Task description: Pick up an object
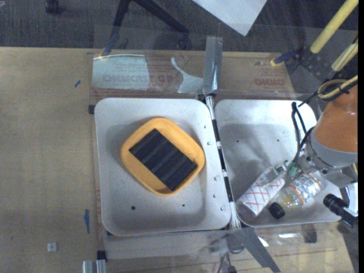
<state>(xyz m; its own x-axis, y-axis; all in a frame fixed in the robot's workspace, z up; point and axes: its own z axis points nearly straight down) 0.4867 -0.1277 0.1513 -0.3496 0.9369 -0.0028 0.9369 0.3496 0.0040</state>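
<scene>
**Pincer low over right bin, grip state unconfirmed**

Camera view: your pincer (pixel 296 172) sits low in the right bin (pixel 250 129), hidden under the wrist; you cannot tell whether it is spread or pinching. Directly beneath and just left of it lie a clear plastic bottle (pixel 293 195) with a dark cap and a white packet (pixel 259 195) with red crosshatch, touching each other. Judge the bottle light, smooth, liable to roll: take it across the body. The packet looks soft. Far left of the pincer, in the left bin (pixel 114 209), a stiff yellow tray (pixel 162 155) rests. The arm (pixel 341 132) enters from the right, wrist angled downward.
</scene>
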